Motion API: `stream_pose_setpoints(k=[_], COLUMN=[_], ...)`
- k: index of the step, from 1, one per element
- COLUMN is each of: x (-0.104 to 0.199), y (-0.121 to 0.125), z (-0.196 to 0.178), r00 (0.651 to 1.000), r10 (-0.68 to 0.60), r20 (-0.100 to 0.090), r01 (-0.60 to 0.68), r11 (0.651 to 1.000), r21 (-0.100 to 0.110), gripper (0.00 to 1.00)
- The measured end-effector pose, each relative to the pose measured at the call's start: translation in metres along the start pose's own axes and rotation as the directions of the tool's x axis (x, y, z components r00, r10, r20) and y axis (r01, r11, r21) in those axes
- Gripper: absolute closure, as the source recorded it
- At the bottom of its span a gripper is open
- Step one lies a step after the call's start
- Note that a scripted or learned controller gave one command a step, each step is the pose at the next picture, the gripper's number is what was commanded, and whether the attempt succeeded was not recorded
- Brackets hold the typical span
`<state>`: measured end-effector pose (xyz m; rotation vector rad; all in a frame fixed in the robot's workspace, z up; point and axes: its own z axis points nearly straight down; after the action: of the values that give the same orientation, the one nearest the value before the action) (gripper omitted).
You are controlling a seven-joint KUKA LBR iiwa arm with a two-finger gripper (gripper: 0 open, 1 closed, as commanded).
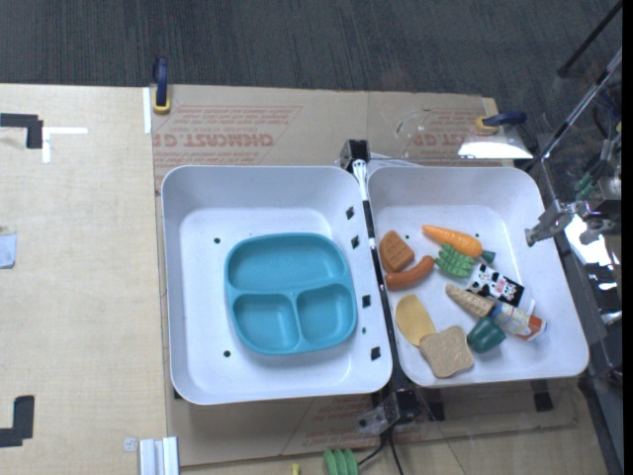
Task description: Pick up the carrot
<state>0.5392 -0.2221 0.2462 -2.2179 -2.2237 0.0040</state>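
Carrot (pixel 452 237) lay touching green veg (pixel 456 261); risk was grabbing both. Gripper (pixel 550 228) at bin edge, grip state couldn't tell.

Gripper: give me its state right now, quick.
Gripper: at the right bin's right edge, nothing visible between its fingers; open or closed cannot be told. The carrot lies in the bin.
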Motion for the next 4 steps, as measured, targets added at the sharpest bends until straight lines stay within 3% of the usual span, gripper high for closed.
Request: stream_pose_setpoints(k=[1, 2, 3, 4], x=[0.017, 0.045, 0.063, 0.044], y=[0.039, 0.104, 0.117, 0.113], z=[0.154, 0.153, 0.156, 0.160], r00=[1.000, 1.000, 0.981, 0.898], r10=[0.009, -0.024, 0.192, 0.440], r20=[-0.001, 0.001, 0.003, 0.006], r01=[-0.009, 0.024, -0.192, -0.440], r11=[1.000, 1.000, 0.981, 0.897], r21=[-0.002, -0.004, 0.013, 0.038], gripper=[0.00, 0.00, 0.00, 0.00])
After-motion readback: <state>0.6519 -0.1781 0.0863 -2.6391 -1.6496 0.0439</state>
